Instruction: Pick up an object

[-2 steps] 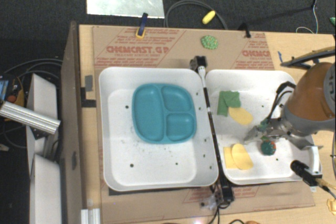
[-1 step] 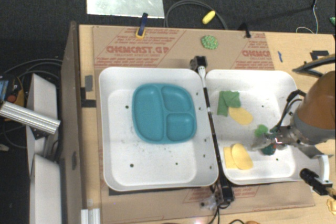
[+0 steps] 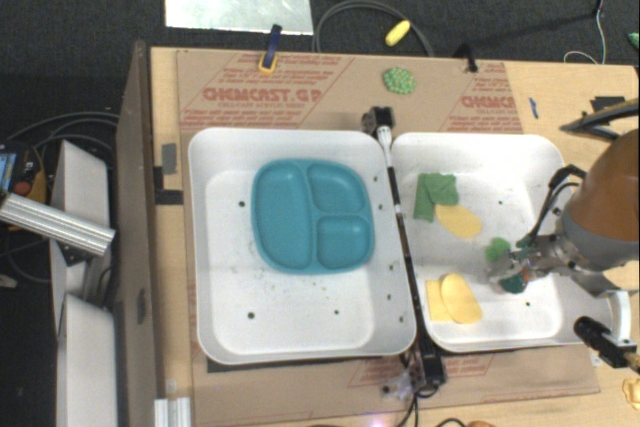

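Note:
My gripper (image 3: 516,271) hangs low in the right bin (image 3: 540,160), near its right side. A small dark green piece (image 3: 497,249) lies just left of it, and a small teal piece (image 3: 514,285) sits directly under its tip. I cannot tell whether the teal piece is held or just lying there. A green leaf-like piece (image 3: 436,194) and a yellow piece (image 3: 460,220) lie further left in the same bin. Two pale yellow slices (image 3: 454,299) rest by the bin's front left corner.
The left bin (image 3: 225,315) holds a blue divided plate (image 3: 312,216). A black divider (image 3: 397,225) runs between the bins. On the cardboard behind them lie a green knobbly ball (image 3: 400,80) and a yellow piece (image 3: 398,33). The arm's orange band (image 3: 612,200) overhangs the right bin's right wall.

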### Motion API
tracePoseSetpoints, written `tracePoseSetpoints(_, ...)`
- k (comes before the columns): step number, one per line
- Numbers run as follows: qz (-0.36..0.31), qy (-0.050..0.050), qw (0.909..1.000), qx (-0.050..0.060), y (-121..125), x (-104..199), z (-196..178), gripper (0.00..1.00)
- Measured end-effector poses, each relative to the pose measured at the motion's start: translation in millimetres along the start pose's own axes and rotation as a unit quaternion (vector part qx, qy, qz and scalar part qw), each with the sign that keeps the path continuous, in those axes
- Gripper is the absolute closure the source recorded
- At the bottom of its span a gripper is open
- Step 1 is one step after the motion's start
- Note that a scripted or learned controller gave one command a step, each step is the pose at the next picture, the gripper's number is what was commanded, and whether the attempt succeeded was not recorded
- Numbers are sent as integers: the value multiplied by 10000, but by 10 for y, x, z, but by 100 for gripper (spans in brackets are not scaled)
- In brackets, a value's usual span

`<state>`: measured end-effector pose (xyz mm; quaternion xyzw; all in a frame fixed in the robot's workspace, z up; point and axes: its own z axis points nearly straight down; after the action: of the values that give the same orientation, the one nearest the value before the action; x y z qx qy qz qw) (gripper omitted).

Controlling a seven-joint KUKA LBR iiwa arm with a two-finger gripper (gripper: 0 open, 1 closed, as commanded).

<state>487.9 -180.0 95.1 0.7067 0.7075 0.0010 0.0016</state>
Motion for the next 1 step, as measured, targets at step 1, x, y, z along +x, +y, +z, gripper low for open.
tracePoseSetpoints(1,-37,-8,10000,-42,853,262,83,100)
